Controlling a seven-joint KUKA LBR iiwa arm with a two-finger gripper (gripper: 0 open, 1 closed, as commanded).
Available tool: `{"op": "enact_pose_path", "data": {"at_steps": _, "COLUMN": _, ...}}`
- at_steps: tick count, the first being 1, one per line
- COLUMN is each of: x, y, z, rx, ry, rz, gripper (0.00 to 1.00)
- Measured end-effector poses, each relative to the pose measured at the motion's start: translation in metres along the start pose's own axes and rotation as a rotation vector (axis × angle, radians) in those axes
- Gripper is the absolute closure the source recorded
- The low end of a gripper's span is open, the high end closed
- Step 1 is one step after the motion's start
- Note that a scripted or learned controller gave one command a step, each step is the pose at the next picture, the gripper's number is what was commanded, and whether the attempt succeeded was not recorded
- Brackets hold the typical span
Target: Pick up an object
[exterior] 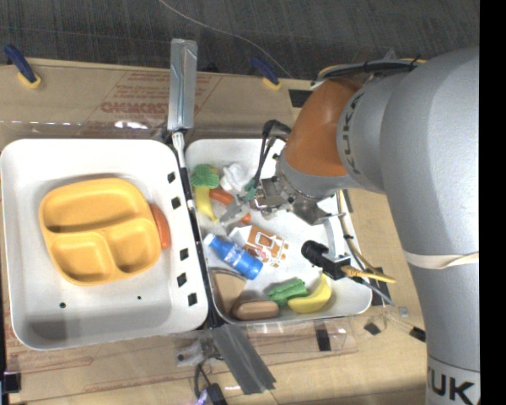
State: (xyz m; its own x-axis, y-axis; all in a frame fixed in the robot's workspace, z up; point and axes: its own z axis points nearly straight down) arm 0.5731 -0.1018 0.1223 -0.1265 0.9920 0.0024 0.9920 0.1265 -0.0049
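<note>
My gripper [240,212] hangs low over the right white bin [354,304]; whether my jaws are open or shut I cannot tell, metal blurring into clutter. Just at my seven o'clock lies the blue plastic bottle with a white cap [234,256], likely light, stiff and slick, best taken across its middle. At eleven o'clock sits a green soft toy piece [205,175]. At five o'clock, the yellow banana-shaped toy [314,297]. Far at nine o'clock, the left bin's yellow divided tray [97,229].
</note>
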Motion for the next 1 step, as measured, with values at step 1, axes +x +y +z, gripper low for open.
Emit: {"op": "enact_pose_path", "data": {"at_steps": 1, "x": -0.017, "y": 0.0283, "z": 0.0313, "rx": -0.002, "ry": -0.002, "rz": 0.209, "gripper": 0.0}}
